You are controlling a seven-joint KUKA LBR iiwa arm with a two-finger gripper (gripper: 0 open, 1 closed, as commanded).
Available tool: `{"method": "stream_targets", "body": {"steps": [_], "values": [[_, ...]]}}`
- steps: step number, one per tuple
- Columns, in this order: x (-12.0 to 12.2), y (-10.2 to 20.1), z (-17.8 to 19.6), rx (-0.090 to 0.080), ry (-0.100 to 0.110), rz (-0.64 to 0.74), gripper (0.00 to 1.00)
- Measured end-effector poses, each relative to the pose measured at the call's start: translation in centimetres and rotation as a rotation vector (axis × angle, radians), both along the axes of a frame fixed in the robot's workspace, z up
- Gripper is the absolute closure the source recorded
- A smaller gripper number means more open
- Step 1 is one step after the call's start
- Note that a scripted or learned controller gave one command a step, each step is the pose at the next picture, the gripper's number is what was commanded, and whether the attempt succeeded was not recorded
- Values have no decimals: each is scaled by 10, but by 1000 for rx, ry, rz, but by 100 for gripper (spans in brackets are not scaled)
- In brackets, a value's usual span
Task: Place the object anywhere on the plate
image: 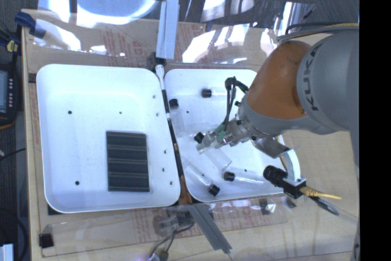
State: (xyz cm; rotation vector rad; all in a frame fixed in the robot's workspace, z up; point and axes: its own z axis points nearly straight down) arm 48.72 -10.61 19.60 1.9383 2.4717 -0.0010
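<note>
Arm: the grey arm with an orange band (287, 91) is reaching in from the right and leaning over the right shallow white bin (244, 77).

Claw: the claw (215, 137) is hanging over the middle of the right bin, pointing towards the bin's left wall.

Claw state: it cannot be told whether it is wide or narrow, and nothing is showing plainly inside it.

Nearest object: a small clear plastic vial with a black cap (199, 138) is lying in the right bin just beside the claw's tip, on the side towards the left wall; whether it is touching the claw cannot be told.

Other vials: a second black-capped vial (206, 93) is lying near the bin's far edge. A third vial (228, 176) and a fourth vial (213, 191) are lying near the bin's near edge, below the claw and apart from it. A fifth, small one (173, 104) is sitting close against the left wall.

Plate: the dark ribbed rectangular plate (127, 161) is lying flat in the left shallow white bin (55, 82), towards that bin's near edge, well apart from the claw and from every vial.

Divider: the two bins are sitting side by side, their rims meeting between the plate and the claw.
</note>
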Motion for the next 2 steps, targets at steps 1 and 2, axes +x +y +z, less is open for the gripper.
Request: {"method": "stream_targets", "body": {"steps": [1, 2], "values": [[30, 82, -5, 1, 3, -134, 100], [-9, 128, -6, 1, 7, -228, 100]]}}
